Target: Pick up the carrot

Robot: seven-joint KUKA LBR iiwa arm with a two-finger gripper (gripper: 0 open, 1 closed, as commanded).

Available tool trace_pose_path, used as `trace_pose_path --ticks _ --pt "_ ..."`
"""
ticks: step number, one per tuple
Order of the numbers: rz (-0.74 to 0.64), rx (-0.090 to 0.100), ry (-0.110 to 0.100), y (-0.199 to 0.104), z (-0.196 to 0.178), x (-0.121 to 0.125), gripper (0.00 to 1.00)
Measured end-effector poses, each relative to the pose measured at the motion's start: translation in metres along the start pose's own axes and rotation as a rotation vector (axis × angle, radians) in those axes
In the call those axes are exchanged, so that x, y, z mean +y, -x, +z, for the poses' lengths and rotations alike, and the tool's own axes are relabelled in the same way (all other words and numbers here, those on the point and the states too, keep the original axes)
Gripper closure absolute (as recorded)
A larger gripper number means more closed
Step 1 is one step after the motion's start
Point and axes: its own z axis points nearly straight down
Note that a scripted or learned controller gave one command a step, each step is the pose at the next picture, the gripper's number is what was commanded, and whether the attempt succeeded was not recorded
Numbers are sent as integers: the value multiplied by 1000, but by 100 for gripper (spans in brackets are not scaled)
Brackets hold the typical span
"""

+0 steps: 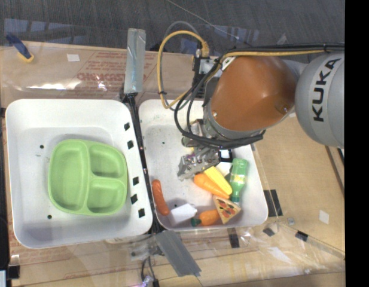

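The right bin (149, 137) keeps open floor across its 9 to 11 o'clock part, while toys crowd its 5 o'clock corner: the carrot (207, 218) lies against the near wall at 6 o'clock, touching the pizza slice (226, 209). The left bin (23, 130) holds a green divided plate (87, 176). The arm (256, 94) hangs over the right bin's 1 o'clock part, its claw (195, 161) just above the toy pile; I cannot tell whether it is spread.

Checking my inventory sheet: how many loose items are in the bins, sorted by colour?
Green: 2, divided plate in the left bin, bottle in the right bin.
Orange: 3, sausage, carrot, wedge.
Yellow: 1, piece.
White: 1, block.
Patterned: 1, pizza slice.
Total: 8
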Motion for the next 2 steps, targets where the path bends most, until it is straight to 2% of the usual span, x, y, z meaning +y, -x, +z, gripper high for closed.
trace_pose_path --ticks 1,2 --pt "-127 -2 6 -74 36 -30 100" --pt "-21 -3 11 -58 79 43 100"
